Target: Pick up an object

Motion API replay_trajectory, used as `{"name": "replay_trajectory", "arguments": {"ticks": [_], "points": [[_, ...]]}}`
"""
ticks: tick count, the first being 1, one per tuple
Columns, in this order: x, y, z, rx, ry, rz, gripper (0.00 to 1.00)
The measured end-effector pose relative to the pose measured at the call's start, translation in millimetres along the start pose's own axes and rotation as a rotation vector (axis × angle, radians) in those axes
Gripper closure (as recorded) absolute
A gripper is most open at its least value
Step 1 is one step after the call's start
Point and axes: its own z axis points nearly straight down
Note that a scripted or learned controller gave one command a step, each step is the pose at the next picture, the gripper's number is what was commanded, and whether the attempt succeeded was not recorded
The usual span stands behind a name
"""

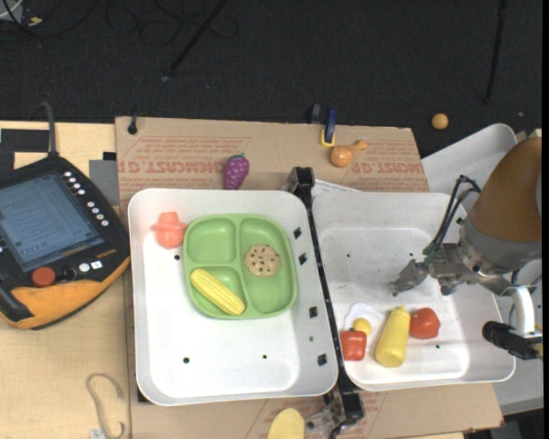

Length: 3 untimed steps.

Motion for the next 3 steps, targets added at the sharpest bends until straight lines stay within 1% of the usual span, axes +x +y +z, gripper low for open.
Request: {"name": "replay_trajectory", "arguments": {"ticks": [1, 2, 3], "points": [[2, 0, 54, -0.002, 0.000, -0.001, 0.00], [0, 0, 41, -0.005, 0.000, 0.005, 1.00], [-10, -6, -16, -0.011, -0.003, 0.008, 1.00]]}}
